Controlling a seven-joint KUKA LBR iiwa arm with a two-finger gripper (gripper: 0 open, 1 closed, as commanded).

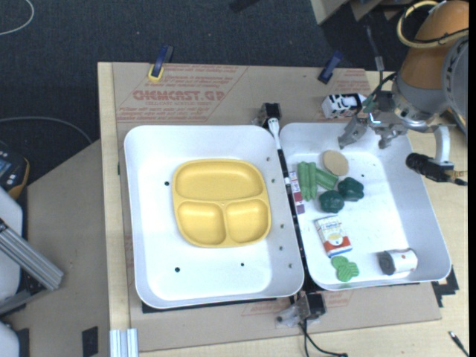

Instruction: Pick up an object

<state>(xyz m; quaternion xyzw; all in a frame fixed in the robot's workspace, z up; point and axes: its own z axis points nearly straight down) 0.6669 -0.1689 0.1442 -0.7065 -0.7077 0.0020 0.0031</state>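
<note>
Gripper [370, 131] jaws spread wide, holding nothing, upper right of frame above right bin [428, 214]; nearest tan round piece [335, 161] just below-left looks light, rigid, smooth—pinch across its narrow width.

My desk [223, 88] is topped with a tan board that has red print on it, held down at the far edge by a yellow clamp [158, 67] and a blue clamp [329, 68]. Sitting right on it are two shallow white bins side by side, the left bin [145, 222] and the right bin [424, 222], touching along the middle.
</note>
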